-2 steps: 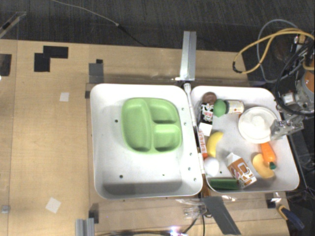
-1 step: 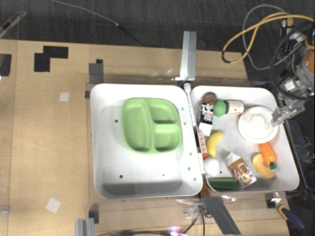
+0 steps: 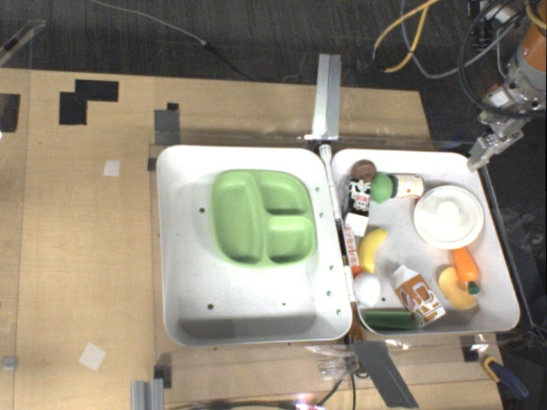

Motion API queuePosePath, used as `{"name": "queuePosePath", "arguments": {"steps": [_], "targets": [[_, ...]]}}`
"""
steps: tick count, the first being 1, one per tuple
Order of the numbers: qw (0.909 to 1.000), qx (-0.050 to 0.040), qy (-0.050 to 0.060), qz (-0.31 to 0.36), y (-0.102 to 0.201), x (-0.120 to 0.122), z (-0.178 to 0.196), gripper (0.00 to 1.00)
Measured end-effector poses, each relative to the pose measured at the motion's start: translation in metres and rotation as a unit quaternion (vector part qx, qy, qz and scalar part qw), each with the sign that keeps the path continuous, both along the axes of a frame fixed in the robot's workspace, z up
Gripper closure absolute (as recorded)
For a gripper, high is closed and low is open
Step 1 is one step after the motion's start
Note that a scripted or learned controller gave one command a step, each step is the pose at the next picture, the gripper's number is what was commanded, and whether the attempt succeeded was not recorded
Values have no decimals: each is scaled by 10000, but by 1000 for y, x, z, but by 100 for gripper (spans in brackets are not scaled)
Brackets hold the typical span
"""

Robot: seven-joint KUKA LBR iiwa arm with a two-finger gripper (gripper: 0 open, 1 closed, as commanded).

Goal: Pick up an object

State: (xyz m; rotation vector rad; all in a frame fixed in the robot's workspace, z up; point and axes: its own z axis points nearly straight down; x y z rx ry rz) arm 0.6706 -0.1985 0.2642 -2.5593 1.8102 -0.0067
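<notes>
Tool (image 3: 480, 155) poised at two o'clock, just over the top-right corner of the right bin (image 3: 506, 319), carrying nothing; spread or pressed together, impossible to tell. No pick begun. Candidates all lying in that bin: white bowl (image 3: 448, 214), banana (image 3: 372, 250), carrot (image 3: 466, 267), small carton (image 3: 419, 295). Descent, grasp and lift all left to do. Green tray (image 3: 261, 216) alone in the left bin (image 3: 184, 314).

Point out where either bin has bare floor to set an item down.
Left white bin: bare floor all round the green divided tray, widest below it. Right white bin: crowded; a small gap between the white round bowl, yellow banana and small carton. The tool hangs at its upper right corner.
</notes>
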Motion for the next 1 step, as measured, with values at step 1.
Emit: {"name": "queuePosePath", "arguments": {"steps": [1], "targets": [[9348, -36, 5, 3552, 17, -1, -30, 100]]}}
